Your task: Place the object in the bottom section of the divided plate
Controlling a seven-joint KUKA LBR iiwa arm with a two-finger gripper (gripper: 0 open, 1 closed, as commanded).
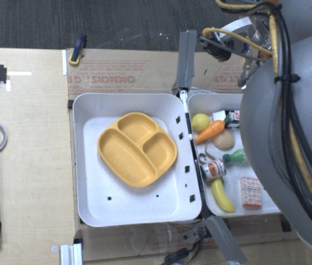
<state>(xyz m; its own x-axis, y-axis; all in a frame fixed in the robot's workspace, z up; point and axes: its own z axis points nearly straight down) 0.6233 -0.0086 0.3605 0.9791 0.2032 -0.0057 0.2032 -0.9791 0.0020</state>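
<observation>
A dark grey ribbed floor point(89, 10) spans the top of the frame. Below it, a pale wooden counter point(28, 148) fills the left side, with a flat brown printed cardboard sheet point(128, 73) at upper centre.

Yellow divided plate point(137, 148) in white bin point(89, 203); orange carrot point(211, 131), yellow banana point(222, 196), yellow lemon point(200, 121).

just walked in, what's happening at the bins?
The KUKA arm hangs over the right bin, which holds a carrot, lemon, banana, small can and other bits. The yellow divided plate sits in the left bin, with nothing in its sections. No placement made yet.
</observation>
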